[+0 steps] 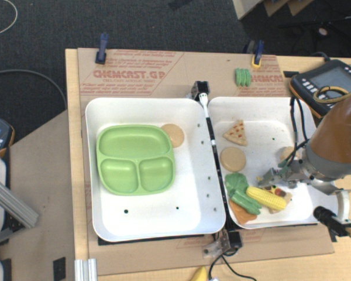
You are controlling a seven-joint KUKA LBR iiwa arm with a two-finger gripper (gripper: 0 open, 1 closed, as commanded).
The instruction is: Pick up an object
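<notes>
On the cardboard-topped bench (134, 69) sat 2 white bins. Nearest, corn (267, 198) lay in the right bin (263, 107) (beside green toy vegetables (240, 193)); the gripper (276, 179) hovered just above it, finger state impossible to tell. Farther back, a pizza slice (236, 133).

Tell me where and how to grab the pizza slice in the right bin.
Probably straight from above: the pizza slice lies flat on the right bin floor, apart from the round cookie below it. Close the fingers across its two long slanted edges, near the wide crust end, where there is more to pinch.
</notes>
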